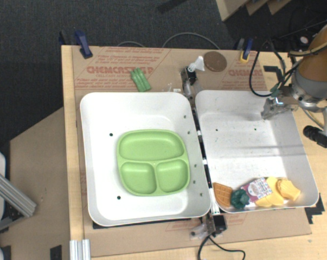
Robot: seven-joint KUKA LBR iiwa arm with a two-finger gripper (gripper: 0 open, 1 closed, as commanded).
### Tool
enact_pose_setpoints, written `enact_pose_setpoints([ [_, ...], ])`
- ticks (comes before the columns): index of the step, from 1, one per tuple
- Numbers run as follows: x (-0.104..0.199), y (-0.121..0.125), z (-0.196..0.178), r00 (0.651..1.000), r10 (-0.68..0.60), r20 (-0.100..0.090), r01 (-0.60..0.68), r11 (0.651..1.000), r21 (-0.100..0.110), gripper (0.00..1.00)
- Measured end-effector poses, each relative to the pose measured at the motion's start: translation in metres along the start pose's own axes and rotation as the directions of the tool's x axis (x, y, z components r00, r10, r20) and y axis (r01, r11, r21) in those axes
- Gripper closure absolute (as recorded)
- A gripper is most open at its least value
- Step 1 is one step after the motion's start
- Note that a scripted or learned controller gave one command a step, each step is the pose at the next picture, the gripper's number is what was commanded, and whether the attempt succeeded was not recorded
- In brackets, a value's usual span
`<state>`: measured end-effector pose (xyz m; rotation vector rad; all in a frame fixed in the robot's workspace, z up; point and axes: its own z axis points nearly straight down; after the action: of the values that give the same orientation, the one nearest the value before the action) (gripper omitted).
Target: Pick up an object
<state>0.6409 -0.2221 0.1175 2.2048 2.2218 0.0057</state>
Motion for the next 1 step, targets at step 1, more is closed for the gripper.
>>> enact_pose_setpoints([
  [1, -0.0002, 0.0008, -0.0104, 1.000, -0.001, 0.003, 0.001, 1.000, -0.003, 1.00],
])
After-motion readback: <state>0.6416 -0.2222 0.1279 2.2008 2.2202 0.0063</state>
